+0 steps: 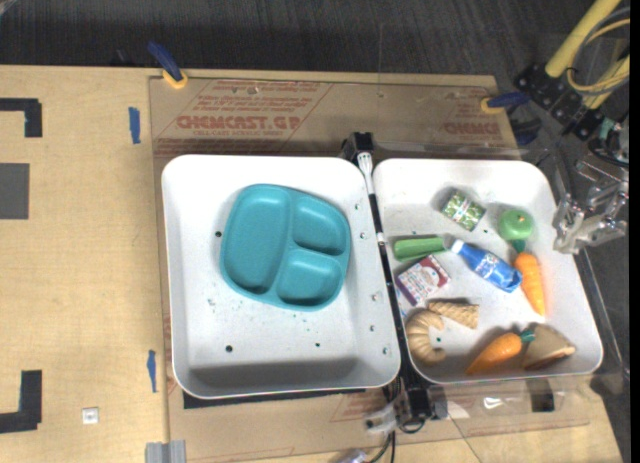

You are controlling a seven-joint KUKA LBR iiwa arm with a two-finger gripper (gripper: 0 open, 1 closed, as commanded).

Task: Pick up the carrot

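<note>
An orange carrot [497, 351] with a green top lies near the front of the right bin [480, 176], between a croissant-like pastry [428, 336] and a tan piece [550, 348]. A second orange, carrot-shaped piece [531, 283] lies near the bin's right wall, just below a green apple [516, 223]. My gripper [582, 223] hangs over the bin's right rim, to the right of the apple and above the second orange piece. It holds nothing that I can see.
The right bin also holds a green-and-white can [462, 210], a green cylinder [418, 246], a blue bottle [488, 265], a red-and-white packet [423, 278] and a cone [455, 309]. A teal divided plate [284, 246] lies in the left bin [200, 331]. Yellow cables [590, 21] hang at the back right.
</note>
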